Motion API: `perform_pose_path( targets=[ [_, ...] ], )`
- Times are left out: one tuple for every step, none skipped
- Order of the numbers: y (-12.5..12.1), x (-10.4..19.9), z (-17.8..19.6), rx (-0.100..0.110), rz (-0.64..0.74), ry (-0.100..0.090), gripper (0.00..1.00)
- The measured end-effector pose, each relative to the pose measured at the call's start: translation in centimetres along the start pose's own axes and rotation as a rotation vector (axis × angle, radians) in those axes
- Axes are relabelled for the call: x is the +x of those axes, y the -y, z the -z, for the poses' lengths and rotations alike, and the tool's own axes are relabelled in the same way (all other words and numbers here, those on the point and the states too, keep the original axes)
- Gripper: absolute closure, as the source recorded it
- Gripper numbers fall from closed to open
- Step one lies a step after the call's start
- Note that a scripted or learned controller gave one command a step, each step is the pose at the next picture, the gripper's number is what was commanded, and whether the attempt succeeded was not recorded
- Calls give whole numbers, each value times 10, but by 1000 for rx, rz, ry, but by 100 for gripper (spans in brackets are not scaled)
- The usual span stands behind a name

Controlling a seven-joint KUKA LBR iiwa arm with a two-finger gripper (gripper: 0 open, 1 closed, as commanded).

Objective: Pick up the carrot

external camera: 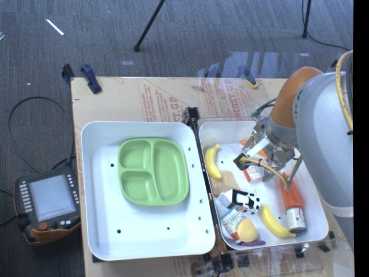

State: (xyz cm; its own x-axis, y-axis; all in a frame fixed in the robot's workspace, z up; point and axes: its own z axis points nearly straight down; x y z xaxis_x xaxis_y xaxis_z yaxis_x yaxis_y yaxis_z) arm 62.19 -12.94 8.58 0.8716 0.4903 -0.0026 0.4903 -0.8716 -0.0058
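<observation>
the carrot (292, 198) lies in the right bin (320, 235), near its right wall, its long axis running from upper left to lower right, the far tip tucked beneath the arm's wrist. the end effector (249, 165) hovers over the bin's upper middle, so the carrot sits just beside it, toward the right and nearer the camera. cables and clutter hide its grasping part; i cannot tell its state. a banana (275, 222) lies beside the carrot's lower end.

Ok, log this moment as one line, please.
carrot: lying in right bin | hand: low over bin, beside carrot | grasp: not seen
</observation>
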Motion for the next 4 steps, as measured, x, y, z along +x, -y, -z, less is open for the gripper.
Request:
perform_pose_path(
  targets=[
    [0, 0, 9, 3, 4, 1, 100],
    [0, -1, 17, 5, 5, 2, 100],
    [12, -51, 0, 2, 420, 1, 100],
    [11, -51, 0, 1, 417, 1, 0]
  ],
)
